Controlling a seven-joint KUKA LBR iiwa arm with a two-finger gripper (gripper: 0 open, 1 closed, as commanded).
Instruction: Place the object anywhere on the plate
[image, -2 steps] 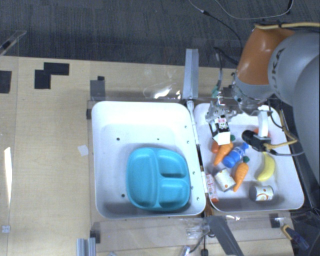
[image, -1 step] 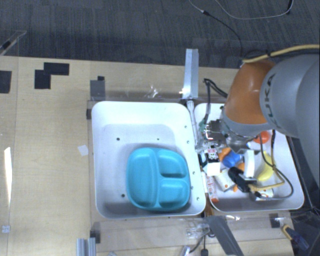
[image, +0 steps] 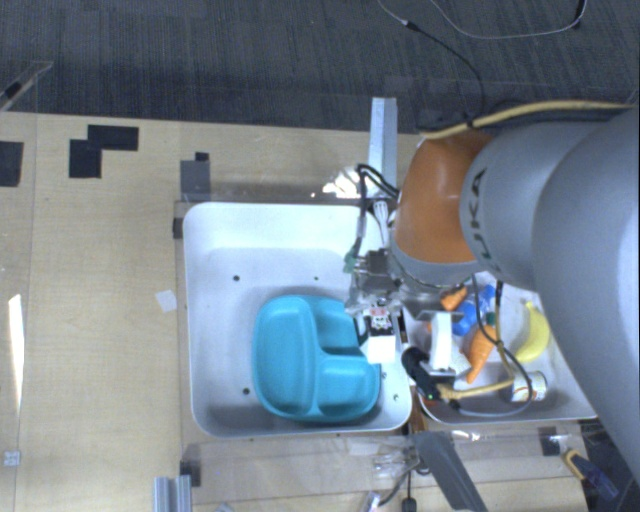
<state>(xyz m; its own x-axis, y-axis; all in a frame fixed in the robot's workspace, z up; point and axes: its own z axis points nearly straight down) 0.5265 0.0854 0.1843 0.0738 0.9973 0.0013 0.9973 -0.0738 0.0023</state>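
A blue divided plate (image: 300, 355) lies in the left white bin (image: 215, 290), toward its front right. My gripper (image: 373, 322) hangs just above the plate's right edge, close to the wall between the two bins. The wrist and its fittings cover the gripper's tip, and I see nothing clearly held there. The orange band of the arm (image: 440, 215) sits right above it.
The right bin (image: 565, 405) is mostly hidden by the arm. In it I see an orange carrot-like piece (image: 480, 350), a second orange piece (image: 455, 297), a blue item (image: 468, 318) and a yellow banana-like piece (image: 535, 335). The left bin's far half is bare white floor.
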